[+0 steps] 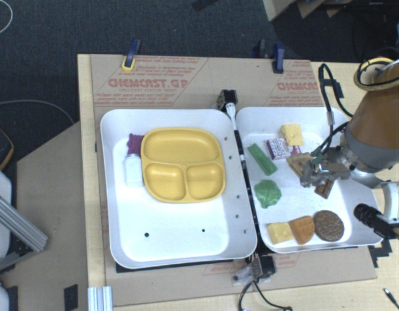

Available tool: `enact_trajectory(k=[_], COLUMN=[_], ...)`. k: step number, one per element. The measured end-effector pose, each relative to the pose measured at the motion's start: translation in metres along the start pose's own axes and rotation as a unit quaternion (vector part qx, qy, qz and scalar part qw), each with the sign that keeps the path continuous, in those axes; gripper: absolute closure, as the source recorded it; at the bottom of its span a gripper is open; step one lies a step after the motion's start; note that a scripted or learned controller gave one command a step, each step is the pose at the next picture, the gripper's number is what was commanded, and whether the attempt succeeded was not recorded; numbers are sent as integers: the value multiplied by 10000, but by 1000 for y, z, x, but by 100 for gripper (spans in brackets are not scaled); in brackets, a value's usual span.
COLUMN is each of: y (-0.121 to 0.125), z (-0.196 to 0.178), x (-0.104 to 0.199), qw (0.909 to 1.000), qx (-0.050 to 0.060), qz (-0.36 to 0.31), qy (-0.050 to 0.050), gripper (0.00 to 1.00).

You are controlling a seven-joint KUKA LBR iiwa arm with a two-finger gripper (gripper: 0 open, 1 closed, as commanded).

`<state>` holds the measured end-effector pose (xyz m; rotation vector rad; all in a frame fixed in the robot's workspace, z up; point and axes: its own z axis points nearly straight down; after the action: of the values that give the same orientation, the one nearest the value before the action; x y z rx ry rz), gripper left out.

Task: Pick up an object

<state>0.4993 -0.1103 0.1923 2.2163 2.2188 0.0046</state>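
Gripper (pixel 314 173) low in your right bin (pixel 251 125) | over brown piece (pixel 296 164) | grip: can't tell | green block (pixel 261 159) just left.

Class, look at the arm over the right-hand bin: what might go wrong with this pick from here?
The gripper sits low among crowded items: a tan piece, a purple packet and a yellow block lie close together, so it may nudge neighbours or grab two. The brown piece beside it could get pushed away.
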Motion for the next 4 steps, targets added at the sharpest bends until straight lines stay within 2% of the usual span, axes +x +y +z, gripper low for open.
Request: enact_trajectory(k=[1,2,3,4], y=[1,8,12,11], z=[-35,-28,-28,-38], x=[0,47,62,47], qw=[10000,10000,10000,10000], qx=[0,38,25,13], qz=[0,-18,-6,9], qy=[-1,17,10,2], gripper=[100,100,100,100])
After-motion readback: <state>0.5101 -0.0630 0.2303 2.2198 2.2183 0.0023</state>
